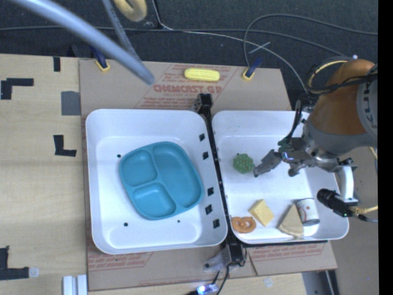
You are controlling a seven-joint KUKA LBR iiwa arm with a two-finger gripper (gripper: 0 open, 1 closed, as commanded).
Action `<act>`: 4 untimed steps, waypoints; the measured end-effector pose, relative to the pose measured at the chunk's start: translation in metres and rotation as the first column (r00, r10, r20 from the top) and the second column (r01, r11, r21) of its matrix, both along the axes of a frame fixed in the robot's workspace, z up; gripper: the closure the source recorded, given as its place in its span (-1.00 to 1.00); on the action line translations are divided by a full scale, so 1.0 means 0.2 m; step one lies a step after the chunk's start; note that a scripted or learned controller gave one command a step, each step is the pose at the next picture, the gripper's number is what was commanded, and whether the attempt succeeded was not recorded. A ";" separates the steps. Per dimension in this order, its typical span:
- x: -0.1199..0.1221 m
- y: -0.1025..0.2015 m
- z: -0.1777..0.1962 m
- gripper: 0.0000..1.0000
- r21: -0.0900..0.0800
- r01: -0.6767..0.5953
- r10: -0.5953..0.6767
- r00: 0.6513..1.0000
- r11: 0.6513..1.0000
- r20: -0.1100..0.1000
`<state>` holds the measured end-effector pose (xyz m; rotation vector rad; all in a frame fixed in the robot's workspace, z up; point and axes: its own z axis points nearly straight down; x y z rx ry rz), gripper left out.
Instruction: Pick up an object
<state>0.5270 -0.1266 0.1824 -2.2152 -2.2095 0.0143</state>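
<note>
Two white bins sit side by side on the bench (37, 165), on a cardboard sheet (178, 90). The left bin (101, 128) holds a blue divided plate (161, 179), lying flat near the middle.

The right bin (245, 125) holds several small things: a green broccoli piece (243, 163) toward its left-centre, a yellow cheese cube (263, 212) nearer the front, a small pretzel (244, 225) at the front left corner, just beside the cheese, a pale wedge (293, 222) at the front right, and a small can (306, 210) touching or just behind the wedge.

The arm (344, 106) comes in from the right, orange band on top. The gripper (278, 163) is over the right bin, just right of the broccoli. Its two dark fingers are spread apart, one (265, 165) pointing toward the broccoli and near it, the other further right. Nothing sits between them. Can't tell if the nearer finger touches the broccoli.

A yellow banana-like toy (201, 74) lies on the cardboard behind the bins. Cables (270, 26) run across the dark area at the back.
</note>
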 end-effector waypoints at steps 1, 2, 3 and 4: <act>0.02 0.00 0.03 -1.00 -0.002 -0.004 0.004 1.000 1.000 0.013; 0.05 -0.01 -0.26 -1.00 -0.002 -0.003 0.003 1.000 1.000 0.009; 0.05 -0.01 -0.50 -1.00 -0.004 -0.004 0.004 1.000 1.000 0.015; 0.06 -0.01 -0.43 1.00 -0.005 -0.004 0.004 1.000 1.000 0.018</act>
